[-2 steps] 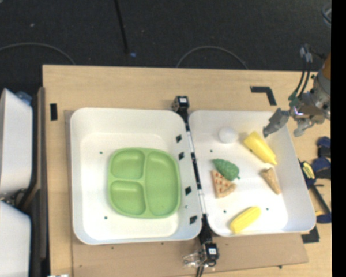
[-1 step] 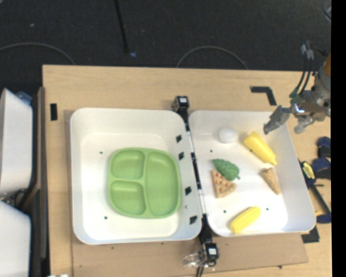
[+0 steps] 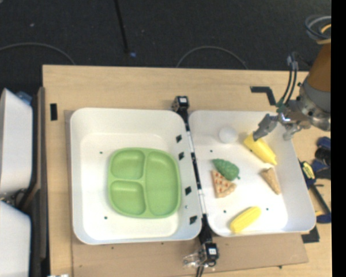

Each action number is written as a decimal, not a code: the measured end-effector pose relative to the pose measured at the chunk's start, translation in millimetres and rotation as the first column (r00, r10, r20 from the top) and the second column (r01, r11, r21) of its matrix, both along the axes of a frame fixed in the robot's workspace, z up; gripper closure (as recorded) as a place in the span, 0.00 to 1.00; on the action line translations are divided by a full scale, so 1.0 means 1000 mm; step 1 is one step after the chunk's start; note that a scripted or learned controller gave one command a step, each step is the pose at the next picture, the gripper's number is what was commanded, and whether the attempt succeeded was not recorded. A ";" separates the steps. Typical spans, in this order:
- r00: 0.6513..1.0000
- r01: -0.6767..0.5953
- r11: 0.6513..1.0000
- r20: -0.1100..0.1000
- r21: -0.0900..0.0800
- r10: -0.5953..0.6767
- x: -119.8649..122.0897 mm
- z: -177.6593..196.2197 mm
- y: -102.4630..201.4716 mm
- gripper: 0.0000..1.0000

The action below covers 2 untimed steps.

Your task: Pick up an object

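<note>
A pale wooden bench (image 3: 132, 85) sits over a dark floor strewn with thin cables; two white bins lie side by side on it, clipped together along the middle; white boxes stand off to the left. The left bin (image 3: 86, 137) holds a green divided plate (image 3: 144, 182), lying flat. The right bin (image 3: 294, 212) carries the loose things: a white ball (image 3: 227, 134) near the back, a green leafy piece (image 3: 226, 168) touching a pizza slice (image 3: 222, 184) in the middle, a tan wedge (image 3: 271, 179) to the right, a yellow corn cob (image 3: 244, 219) near the front. The arm (image 3: 318, 79) comes in from the right; its gripper (image 3: 275, 126) hangs over the back right of that bin, fingers spread apart and holding nothing. Just below it lies a second yellow cob (image 3: 260, 149), tilted, apart from the fingers.
</note>
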<state>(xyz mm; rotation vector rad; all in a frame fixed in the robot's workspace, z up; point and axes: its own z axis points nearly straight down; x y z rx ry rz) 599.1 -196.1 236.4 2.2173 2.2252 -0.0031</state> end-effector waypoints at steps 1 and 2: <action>1.000 0.003 1.000 -0.001 0.000 -0.003 0.005 -0.062 0.001 0.00; 1.000 0.005 1.000 -0.003 0.001 -0.005 0.000 -0.123 0.006 0.00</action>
